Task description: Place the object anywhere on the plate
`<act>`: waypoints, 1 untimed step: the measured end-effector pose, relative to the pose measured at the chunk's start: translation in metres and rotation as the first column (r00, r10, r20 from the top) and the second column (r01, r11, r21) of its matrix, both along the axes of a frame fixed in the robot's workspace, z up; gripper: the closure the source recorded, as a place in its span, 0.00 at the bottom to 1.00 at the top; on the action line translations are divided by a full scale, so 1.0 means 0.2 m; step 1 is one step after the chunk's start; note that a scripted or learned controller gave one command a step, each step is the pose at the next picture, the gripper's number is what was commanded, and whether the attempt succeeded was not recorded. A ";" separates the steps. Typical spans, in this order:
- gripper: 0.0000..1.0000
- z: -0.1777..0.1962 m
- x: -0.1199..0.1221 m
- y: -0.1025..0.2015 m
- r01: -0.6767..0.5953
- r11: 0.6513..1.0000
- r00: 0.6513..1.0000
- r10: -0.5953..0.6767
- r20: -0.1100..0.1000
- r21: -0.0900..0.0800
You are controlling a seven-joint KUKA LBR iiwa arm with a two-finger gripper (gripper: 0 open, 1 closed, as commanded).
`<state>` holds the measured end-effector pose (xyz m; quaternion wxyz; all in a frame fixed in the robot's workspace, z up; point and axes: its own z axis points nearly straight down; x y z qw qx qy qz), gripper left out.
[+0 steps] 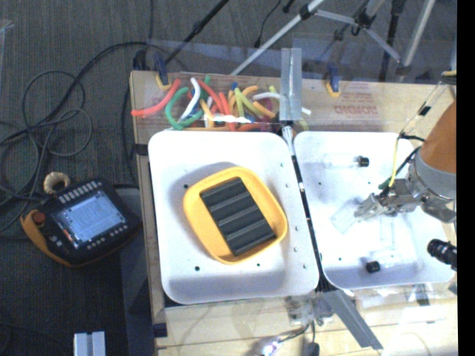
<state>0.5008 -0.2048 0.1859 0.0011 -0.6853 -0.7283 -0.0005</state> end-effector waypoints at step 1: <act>0.00 0.00 0.00 0.00 0.000 1.000 1.000 0.000 0.000 0.000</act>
